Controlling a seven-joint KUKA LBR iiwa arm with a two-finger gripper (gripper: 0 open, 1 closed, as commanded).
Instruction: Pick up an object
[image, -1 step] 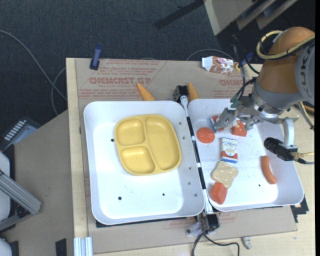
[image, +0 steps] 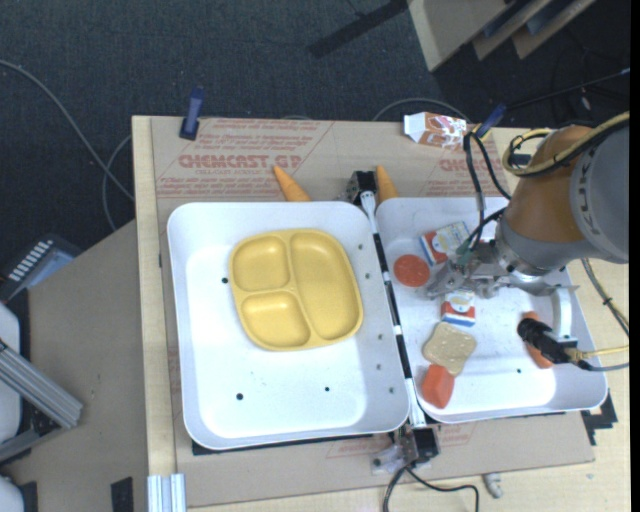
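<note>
Bins (image: 200, 400) number two. One yellow divided plate (image: 297, 288) fills the left one. Right of that plate I count five small toy foods. I'd judge the toast slice (image: 448, 347), below the gripper (image: 462, 280), light and stiff: pinch its edges. Whether the gripper is clenched, I cannot tell.

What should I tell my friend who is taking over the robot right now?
Gripper: low in the right bin, among the toys; I cannot tell if it is open or shut, or if it holds anything.
Right bin: a red disc, a small carton, a slice of toast, a red block, an orange piece by the far wall.
Left bin: a yellow divided plate.
Done: nothing clearly lifted.
Left: grab one thing and raise it.
</note>
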